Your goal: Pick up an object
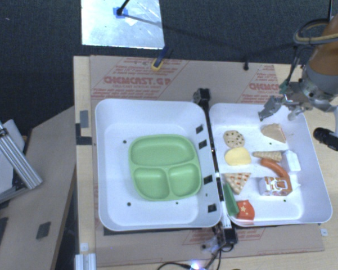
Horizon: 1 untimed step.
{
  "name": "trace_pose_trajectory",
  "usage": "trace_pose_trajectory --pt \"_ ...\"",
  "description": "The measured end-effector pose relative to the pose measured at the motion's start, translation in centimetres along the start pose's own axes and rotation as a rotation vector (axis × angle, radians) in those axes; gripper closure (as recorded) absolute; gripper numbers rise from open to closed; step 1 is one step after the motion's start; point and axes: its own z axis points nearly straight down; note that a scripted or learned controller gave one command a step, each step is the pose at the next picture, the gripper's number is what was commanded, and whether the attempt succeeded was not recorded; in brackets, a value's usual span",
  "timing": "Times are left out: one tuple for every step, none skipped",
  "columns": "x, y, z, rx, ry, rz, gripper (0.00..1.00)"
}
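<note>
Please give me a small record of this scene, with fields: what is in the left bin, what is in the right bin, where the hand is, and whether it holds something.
left bin: green divided plate
right bin: toy foods, among them a cookie, a sausage, a pizza slice
hand: above the right bin's far edge, fingers open
held: nothing visible between the fingers

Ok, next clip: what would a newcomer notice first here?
Probably the green divided plate sitting alone in the left bin. Next, the toy food crowded in the right bin: a cookie, a sausage, a pizza slice. The gripper hangs over that bin's far edge.
</note>
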Motion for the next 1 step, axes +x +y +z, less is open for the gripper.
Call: trace_pose_trajectory --pt "0.26 0.76 5.89 0.003 0.001 -0.004 0.00"
